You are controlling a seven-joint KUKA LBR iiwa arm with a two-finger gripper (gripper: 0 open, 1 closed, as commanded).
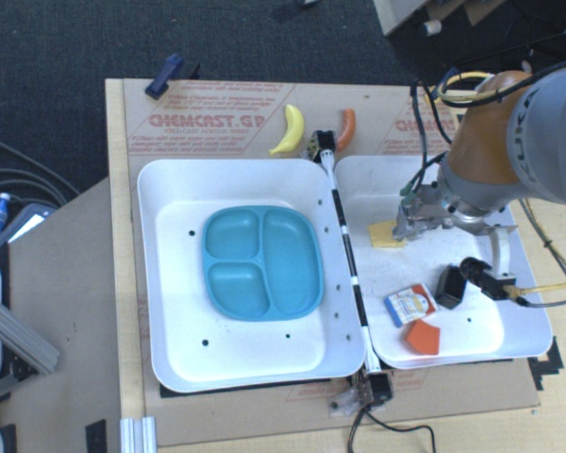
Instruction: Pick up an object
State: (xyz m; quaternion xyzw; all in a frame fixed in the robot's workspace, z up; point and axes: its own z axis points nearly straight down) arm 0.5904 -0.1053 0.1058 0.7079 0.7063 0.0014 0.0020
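Observation:
My gripper (407, 228) is low in the right bin (472, 347), near its upper left part. It hangs right at the right edge of a flat yellow piece (384, 237) that lies on the bin floor. Whether it touches the piece is unclear. Lower in the same bin lie a small blue-and-white packet (409, 303) and an orange block (423, 338), both apart from the gripper.
The left bin (170, 281) holds a blue divided plate (262, 260). On the board behind the bins lie a yellow banana (289, 130), an orange sausage-shaped toy (345, 128) and a blue item (163, 76). The arm (509, 149) reaches over the right bin's back right.

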